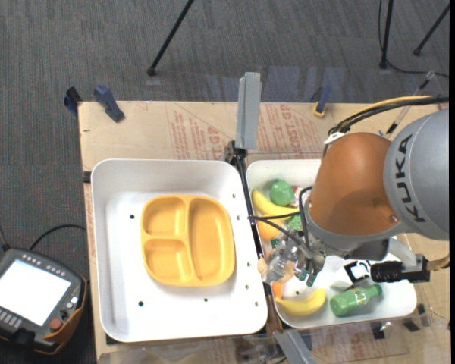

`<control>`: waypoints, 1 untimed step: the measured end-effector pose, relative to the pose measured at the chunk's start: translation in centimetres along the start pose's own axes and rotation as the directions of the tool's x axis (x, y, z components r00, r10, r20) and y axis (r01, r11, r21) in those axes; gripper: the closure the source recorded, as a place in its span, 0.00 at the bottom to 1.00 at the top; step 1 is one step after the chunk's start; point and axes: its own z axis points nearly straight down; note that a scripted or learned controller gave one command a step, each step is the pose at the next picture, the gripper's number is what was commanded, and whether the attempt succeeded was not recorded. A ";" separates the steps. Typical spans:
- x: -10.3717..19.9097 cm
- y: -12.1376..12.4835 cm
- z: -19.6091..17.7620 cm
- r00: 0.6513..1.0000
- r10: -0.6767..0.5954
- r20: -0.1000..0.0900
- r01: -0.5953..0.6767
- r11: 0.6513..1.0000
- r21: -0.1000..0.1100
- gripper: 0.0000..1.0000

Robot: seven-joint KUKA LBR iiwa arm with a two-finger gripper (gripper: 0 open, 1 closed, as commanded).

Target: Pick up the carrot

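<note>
My gripper (291, 265) is low over the left side of the right bin (406, 306), near the wall between the two bins. The big orange wrist band hides much of that bin. A small orange piece that may be the carrot's tip (277, 287) peeks out just below the gripper, beside a yellow banana (303, 303). Whether the gripper touches it cannot be told. Another orange shape (268, 231) lies above the gripper, partly covered.
The right bin also holds a second yellow banana (261, 202), a green item (281, 192), a green bottle (355, 299) and a black-and-white object (357, 270). A yellow divided plate (188, 240) sits in the left bin (110, 279).
</note>
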 end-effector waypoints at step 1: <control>-0.1 0.1 -1.0 1.000 -0.001 0.000 0.001 1.000 -0.001 1.00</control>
